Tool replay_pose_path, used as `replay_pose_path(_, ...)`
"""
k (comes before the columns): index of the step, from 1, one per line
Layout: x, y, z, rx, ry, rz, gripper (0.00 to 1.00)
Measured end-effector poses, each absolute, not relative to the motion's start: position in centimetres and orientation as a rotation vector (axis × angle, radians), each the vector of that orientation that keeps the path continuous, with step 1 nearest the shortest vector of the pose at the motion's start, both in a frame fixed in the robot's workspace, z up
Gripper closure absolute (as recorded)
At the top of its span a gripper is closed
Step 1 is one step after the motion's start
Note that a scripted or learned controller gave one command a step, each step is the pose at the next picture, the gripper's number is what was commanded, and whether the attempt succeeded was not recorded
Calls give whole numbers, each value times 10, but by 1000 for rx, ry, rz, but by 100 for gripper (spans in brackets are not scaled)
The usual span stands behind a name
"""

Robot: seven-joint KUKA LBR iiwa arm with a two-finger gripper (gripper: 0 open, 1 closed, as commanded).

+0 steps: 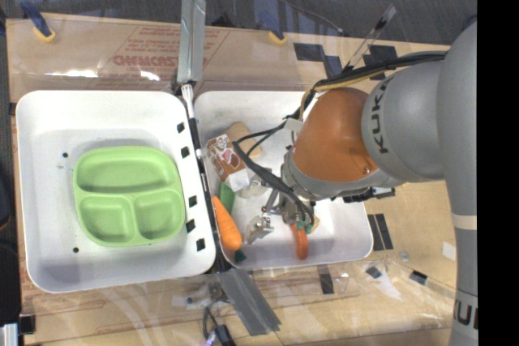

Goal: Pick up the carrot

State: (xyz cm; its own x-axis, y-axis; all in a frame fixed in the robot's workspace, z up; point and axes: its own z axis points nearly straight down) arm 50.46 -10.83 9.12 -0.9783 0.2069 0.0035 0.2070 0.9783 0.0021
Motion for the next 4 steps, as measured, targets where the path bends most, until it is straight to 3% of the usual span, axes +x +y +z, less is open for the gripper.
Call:
replay_pose_path(1, 506, -108, 102, -317, -3124, -2, 100)
replay_pose_path(2, 550, -40, 195, -406, -3123, -3, 100)
replay_pose_path(3, 583, 27, 192, 96, -3143, -1, 100)
replay_pose_path(4, 551, 86, 193, -397, -3114, 1, 100)
